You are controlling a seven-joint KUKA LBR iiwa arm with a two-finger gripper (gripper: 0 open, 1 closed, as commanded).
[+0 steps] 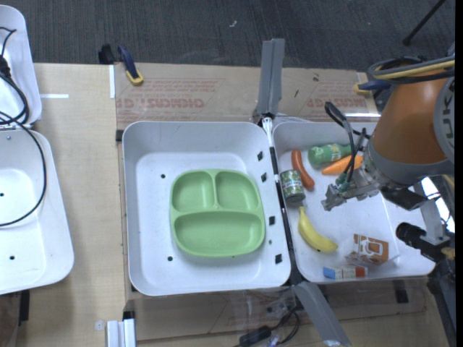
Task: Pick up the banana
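The yellow banana (316, 233) lies in the right bin (405, 262), near its left wall, with nothing touching it. My gripper (340, 193) hangs over the middle of that bin, up and to the right of the banana and apart from it. The grey arm with its orange band (409, 125) comes in from the right and covers the bin's right back corner.
A red sausage (303, 169), a small can (292, 185), a green bottle (326, 152) and a carrot (340, 165) crowd the right bin's back. A small carton (370, 249) and a flat packet (344, 272) lie at its front. A green divided plate (217, 213) sits in the left bin (145, 194).
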